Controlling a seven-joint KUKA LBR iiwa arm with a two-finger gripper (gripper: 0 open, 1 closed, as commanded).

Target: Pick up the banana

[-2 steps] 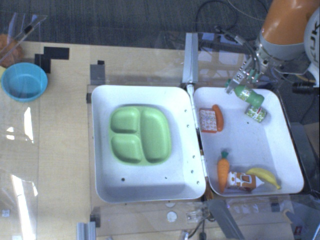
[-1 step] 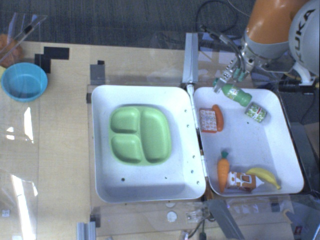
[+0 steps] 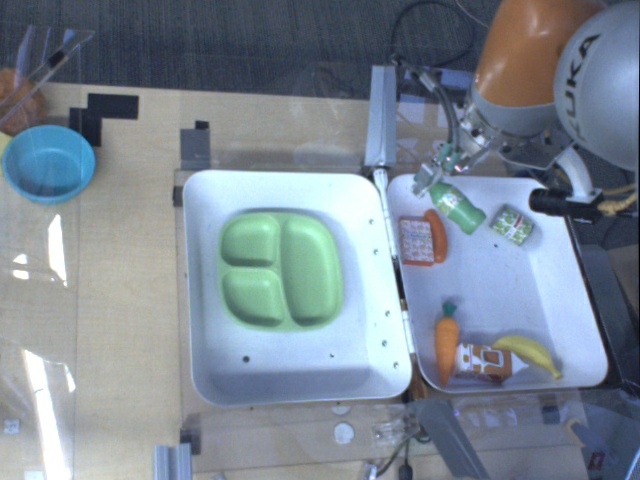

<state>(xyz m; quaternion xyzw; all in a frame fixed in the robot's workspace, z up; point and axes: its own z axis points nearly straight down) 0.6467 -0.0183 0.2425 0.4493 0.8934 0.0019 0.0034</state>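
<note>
The banana (image 3: 528,354) lies at lower right in the right bin (image 3: 580,268). I judge it light, smooth, curved; grip across its middle. My end effector (image 3: 440,171) hovers upper right; its opening I cannot tell.

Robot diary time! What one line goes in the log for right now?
claw: top of right bin, above green bottle | banana: bottom of bin, beside carton | pickup: not yet
</note>
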